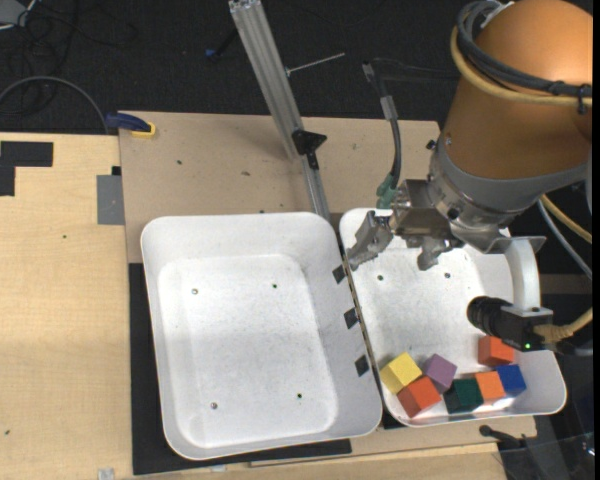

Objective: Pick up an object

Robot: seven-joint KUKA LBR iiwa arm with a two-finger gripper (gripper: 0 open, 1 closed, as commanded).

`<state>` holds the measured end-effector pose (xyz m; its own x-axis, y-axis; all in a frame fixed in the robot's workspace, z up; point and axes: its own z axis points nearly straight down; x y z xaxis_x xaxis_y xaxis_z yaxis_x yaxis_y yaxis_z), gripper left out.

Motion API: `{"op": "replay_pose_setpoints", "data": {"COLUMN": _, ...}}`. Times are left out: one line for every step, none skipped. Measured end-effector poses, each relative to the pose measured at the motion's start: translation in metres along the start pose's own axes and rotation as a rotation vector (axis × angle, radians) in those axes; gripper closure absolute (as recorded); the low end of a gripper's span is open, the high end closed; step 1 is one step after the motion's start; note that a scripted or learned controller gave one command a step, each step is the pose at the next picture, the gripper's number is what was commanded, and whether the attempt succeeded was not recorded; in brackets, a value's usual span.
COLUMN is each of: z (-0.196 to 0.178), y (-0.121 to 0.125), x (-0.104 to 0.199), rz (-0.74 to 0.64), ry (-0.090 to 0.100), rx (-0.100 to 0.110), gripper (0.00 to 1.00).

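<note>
Your arm [515,118] reaches in from the right, its orange band bulking large over the far right corner of the right bin [420,303]. The hand [398,250] hangs over the far part of that bin, near the divide between the two bins, with its two fingers spread apart and nothing between them. The objects lie well apart from it, clustered at the near right corner of the same bin: a yellow block [402,370], a purple block [440,370], a red block [418,396], a green block [464,395], an orange block [490,384], a blue block [512,379] and another red-orange block [497,350]. The left bin [180,268] sits beside it on the desk [50,298].
</note>
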<state>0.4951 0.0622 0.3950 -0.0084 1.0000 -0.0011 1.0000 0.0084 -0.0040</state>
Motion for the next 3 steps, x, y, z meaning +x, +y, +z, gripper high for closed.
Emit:
{"op": "replay_pose_setpoints", "data": {"z": -0.15, "y": -0.009, "x": -0.023, "rz": 0.003, "ry": 0.002, "rx": -0.01, "gripper": 0.0}}
{"op": "replay_pose_setpoints", "data": {"z": -0.145, "y": -0.01, "x": -0.09, "rz": 0.013, "ry": -0.001, "rx": -0.001, "gripper": 0.0}}
{"op": "replay_pose_setpoints", "data": {"z": -0.145, "y": -0.011, "x": -0.195, "rz": 0.014, "ry": -0.002, "rx": -0.002, "gripper": 0.0}}
